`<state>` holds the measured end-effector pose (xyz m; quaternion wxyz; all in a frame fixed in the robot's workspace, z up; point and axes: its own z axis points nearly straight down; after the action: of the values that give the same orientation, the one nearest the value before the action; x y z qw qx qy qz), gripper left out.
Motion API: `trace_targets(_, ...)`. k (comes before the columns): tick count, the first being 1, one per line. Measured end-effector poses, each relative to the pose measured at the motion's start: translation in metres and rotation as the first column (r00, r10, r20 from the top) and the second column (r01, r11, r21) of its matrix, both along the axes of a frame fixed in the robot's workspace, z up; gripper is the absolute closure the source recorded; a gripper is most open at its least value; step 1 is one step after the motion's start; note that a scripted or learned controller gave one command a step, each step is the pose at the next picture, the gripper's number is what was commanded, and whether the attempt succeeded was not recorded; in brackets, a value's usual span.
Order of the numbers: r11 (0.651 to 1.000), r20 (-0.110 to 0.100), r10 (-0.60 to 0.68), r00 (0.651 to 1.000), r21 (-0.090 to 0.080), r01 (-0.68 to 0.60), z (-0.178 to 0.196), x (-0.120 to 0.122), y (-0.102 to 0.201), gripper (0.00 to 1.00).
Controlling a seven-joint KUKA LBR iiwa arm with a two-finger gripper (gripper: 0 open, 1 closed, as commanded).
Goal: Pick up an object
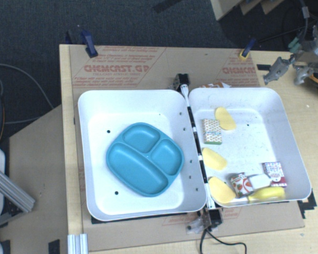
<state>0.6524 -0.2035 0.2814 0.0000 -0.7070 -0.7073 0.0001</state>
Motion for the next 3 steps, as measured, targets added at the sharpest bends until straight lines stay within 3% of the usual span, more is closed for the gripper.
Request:
trace_targets(1,1.0,-0.002,0.002,1.0,0.001,-0.002,-0.111,0.014,0.051,0.0)
trace_targets(2,1.0,-0.002,0.001,1.0,0.001,-0.001,-0.175,-0.003,0.082,0.0)
trace_targets(3,1.0,-0.002,0.001,1.0,0.001,-0.001,-0.197,0.004,0.092,0.0)
